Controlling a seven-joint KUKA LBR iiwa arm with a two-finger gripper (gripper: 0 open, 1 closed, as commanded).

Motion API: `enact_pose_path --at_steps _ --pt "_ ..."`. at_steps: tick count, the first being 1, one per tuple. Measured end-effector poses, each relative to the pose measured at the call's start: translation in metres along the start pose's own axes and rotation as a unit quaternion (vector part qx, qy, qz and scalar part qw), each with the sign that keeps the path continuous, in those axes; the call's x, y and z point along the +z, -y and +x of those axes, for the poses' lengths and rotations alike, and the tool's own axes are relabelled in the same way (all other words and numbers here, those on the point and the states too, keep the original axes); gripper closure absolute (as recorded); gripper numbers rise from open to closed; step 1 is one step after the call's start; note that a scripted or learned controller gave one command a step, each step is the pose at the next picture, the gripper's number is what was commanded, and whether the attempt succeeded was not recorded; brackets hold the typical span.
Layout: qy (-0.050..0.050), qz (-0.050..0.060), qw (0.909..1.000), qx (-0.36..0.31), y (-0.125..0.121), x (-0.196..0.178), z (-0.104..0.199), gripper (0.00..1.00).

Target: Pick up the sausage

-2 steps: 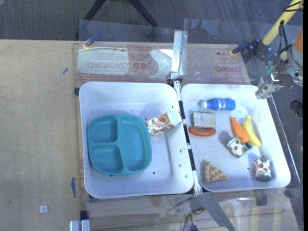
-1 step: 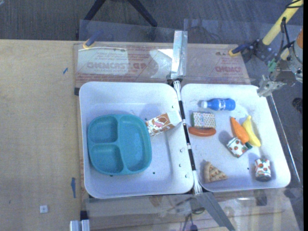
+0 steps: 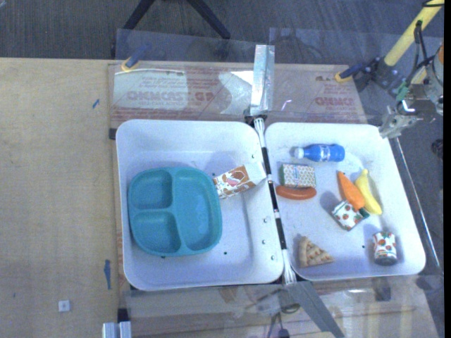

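The sausage (image 3: 296,192) is a short red-orange link lying flat in the right bin (image 3: 409,210), close to that bin's left wall. It sits just in front of a small green patterned box (image 3: 297,175) and almost touches it. Nothing covers the sausage. A grey metal piece with cables, which looks like my gripper (image 3: 402,116), hangs past the right bin's far right corner, well away from the sausage and above the bench edge.
The right bin also holds a blue bottle (image 3: 318,153), a carrot (image 3: 349,189), a banana (image 3: 368,192), a small carton (image 3: 347,215), a can (image 3: 384,248) and a pizza slice (image 3: 312,252). The left bin (image 3: 134,136) holds a teal divided plate (image 3: 174,210) and a snack carton (image 3: 234,182).
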State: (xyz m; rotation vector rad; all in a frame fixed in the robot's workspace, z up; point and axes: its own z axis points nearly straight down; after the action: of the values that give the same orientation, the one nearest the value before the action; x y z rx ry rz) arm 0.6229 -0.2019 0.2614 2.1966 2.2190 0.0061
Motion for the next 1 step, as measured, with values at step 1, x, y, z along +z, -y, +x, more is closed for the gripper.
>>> enact_pose_path --at_steps 1 --pt "0.001 -0.002 1.0 -0.001 -0.0011 -0.0107 -0.0005 1.0"
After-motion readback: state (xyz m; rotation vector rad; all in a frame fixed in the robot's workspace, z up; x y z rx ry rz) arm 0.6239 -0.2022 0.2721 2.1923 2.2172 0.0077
